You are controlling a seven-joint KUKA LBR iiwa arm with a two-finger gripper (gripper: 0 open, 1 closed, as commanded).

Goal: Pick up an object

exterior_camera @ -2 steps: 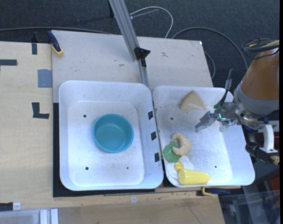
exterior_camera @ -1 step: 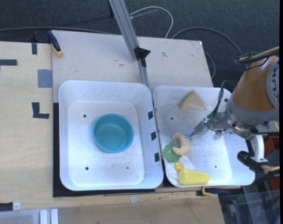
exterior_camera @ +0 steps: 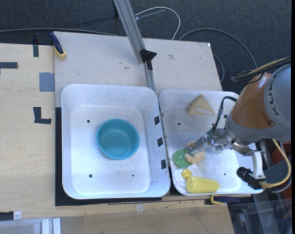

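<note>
My hand (exterior_camera: 198, 147) hangs low in the right bin (exterior_camera: 212, 97), apparently touching the tan lump (exterior_camera: 194, 156) just beneath; its grip I cannot tell

Behind the dark metal fingers (exterior_camera: 198, 146) sits a grey wrist housing, then a broad orange band (exterior_camera: 248, 106), with black cables alongside.

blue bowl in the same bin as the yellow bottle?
No. The blue bowl sits in the left bin, while the yellow bottle lies in the right bin.
</note>
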